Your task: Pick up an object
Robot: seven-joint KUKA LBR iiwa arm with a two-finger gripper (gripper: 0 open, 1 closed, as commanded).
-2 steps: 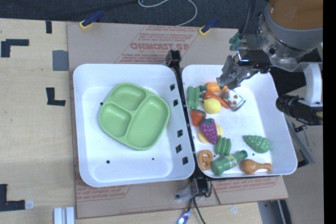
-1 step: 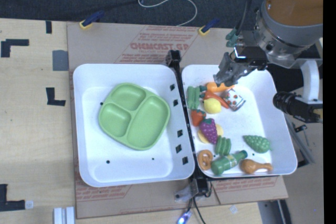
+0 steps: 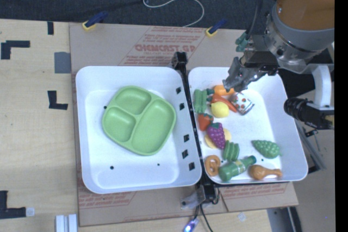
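Cardboard-covered bench; claw (image 3: 232,86), grip state unclear, hovers over crowded toy food (image 3: 220,110); green plate (image 3: 140,119) sits apart.

The arm (image 3: 304,13) is a thick rounded cylinder with a broad orange band, and below that a grey ring with a lighter grey rim. Under the ring sits a dark wrist block with small teal-green fittings on its left side. Thin black cables run down beside it. The gripper (image 3: 237,84) is dark grey, with slim fingers.
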